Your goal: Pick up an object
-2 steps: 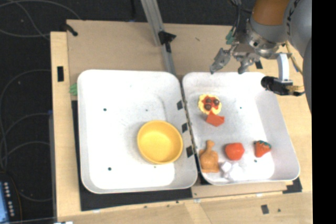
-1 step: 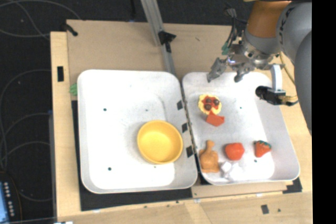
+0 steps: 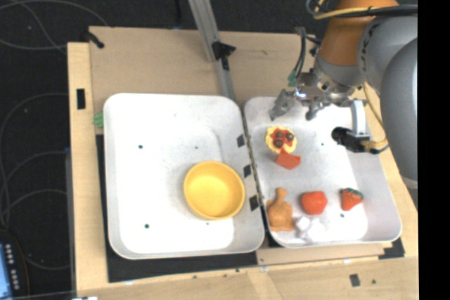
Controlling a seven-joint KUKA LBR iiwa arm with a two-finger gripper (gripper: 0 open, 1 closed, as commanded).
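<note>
Your gripper (image 3: 299, 103) hovers spread and holding nothing at the right bin's (image 3: 376, 183) far edge, lining up above the tart (image 3: 281, 139).

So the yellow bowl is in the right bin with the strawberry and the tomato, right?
Not quite. The camera view shows the yellow bowl in the left bin, by itself. The strawberry and the tomato are in the right bin, as you said.
</note>
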